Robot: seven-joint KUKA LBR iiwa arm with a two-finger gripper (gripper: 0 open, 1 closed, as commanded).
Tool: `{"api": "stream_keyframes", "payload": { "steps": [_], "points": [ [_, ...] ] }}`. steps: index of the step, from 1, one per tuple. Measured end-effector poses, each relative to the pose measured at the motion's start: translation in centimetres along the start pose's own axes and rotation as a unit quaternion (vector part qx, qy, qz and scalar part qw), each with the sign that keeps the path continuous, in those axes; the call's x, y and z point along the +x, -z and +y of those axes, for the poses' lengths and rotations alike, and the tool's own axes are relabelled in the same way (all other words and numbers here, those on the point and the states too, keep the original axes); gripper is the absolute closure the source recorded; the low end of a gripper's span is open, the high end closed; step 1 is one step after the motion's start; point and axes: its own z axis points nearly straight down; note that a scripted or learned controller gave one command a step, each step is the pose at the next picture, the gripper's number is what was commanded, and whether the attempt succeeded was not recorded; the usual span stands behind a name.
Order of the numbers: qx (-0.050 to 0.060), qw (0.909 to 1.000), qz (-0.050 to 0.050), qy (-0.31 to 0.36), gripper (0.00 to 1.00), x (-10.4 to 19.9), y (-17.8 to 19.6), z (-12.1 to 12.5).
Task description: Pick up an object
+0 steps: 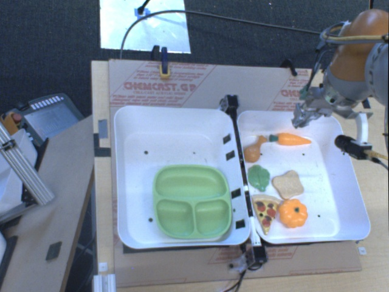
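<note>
Your claw (302, 119), grip state unreadable from here, hangs just up-right of the carrot (290, 140), whose long axis runs left-right across the right bin (349, 190)

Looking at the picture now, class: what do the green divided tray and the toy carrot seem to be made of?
Green divided tray: probably moulded plastic, with a smooth, evenly coloured, slightly glossy surface. Toy carrot: likely plastic or rubber, uniformly bright orange with a soft sheen; which of the two is unclear.

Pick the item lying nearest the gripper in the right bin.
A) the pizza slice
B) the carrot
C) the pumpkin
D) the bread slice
B: the carrot lies at the far side of the right bin, just below the gripper, while the other toy foods sit nearer the front edge.
</note>
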Motion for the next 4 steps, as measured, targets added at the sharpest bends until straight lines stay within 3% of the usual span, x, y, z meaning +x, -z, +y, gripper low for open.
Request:
{"api": "stream_keyframes", "payload": {
  "steps": [1, 2, 4],
  "points": [
    [0.000, 1.0000, 0.000, 0.001, 1.00, 0.0, 3.6, 0.2],
    [0.003, 1.0000, 0.001, 0.002, 1.00, 4.6, 3.0, -0.8],
    [0.004, 1.0000, 0.001, 0.003, 1.00, 13.6, 4.3, -5.5]
  ]
}}
